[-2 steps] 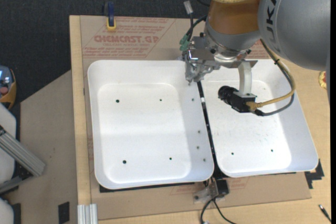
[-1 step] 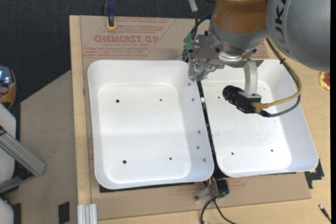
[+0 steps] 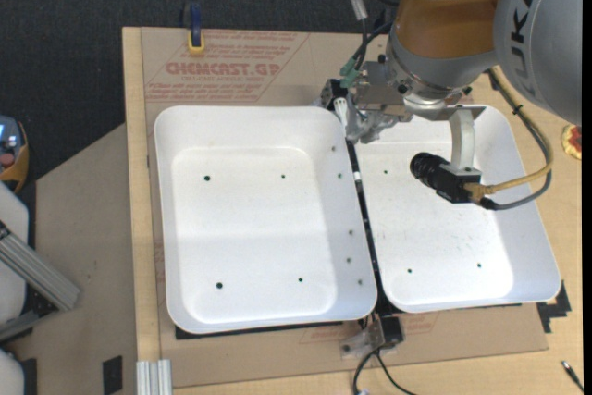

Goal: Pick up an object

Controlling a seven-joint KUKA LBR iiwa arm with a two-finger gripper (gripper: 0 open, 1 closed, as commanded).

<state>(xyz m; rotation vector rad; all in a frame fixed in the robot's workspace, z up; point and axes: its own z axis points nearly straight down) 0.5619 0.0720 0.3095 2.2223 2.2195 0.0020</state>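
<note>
Two bins stand side by side on the table [image 3: 139, 227], the left bin [image 3: 165, 199] and the right bin [image 3: 541, 259], and their rims touch in the middle. The arm [image 3: 453, 5] reaches in from the right. Its end effector [image 3: 354, 120] is low over the back of the middle rims, on the inner corner of the right bin. We cannot tell if the end effector is spread or pressed together, because the wrist covers it from above. A black part [image 3: 444, 178] with a cable hangs from the wrist over the right bin; we judge it belongs to the arm and is not a thing to pick.

We cannot say where the object is. If there is one, we think it lies under the wrist in that corner. We judge the step is the reach or the descent for a grasp, and the pick is not yet done. The next move calls for care, since the bin walls are very close and could block a clean closing there.
</note>
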